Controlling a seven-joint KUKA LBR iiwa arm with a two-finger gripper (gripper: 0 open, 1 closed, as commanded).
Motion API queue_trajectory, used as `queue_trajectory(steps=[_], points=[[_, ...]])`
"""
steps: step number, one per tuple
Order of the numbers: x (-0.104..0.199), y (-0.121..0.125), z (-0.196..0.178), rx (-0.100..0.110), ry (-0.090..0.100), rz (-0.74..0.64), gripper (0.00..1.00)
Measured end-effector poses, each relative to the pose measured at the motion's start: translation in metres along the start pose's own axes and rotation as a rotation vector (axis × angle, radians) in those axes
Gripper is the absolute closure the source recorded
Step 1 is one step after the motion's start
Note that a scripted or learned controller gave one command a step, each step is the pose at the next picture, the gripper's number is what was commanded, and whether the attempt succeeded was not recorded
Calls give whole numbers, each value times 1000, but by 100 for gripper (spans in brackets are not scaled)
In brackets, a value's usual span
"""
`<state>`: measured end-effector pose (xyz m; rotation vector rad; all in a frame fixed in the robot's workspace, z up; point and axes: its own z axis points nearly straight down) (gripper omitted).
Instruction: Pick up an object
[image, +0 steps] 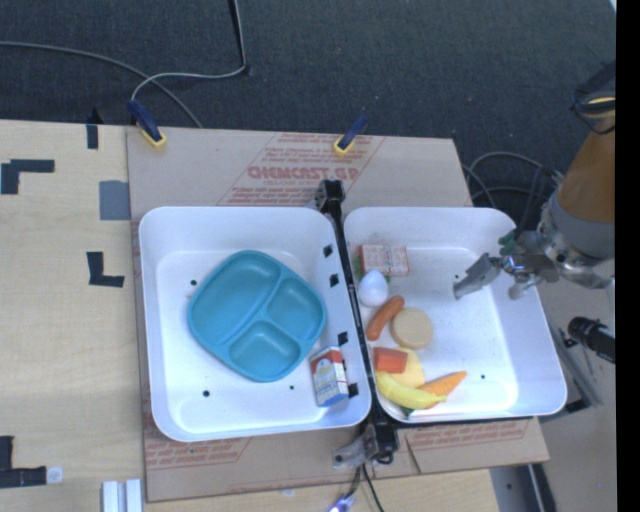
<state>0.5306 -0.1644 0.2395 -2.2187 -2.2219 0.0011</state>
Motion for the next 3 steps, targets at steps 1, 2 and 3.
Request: queue_trajectory(steps=[1, 2, 3], points=[[56, 16, 100, 3, 1, 0, 0], [63, 78, 153, -5, 0, -1, 0], [67, 115, 149, 0, -1, 0, 0]])
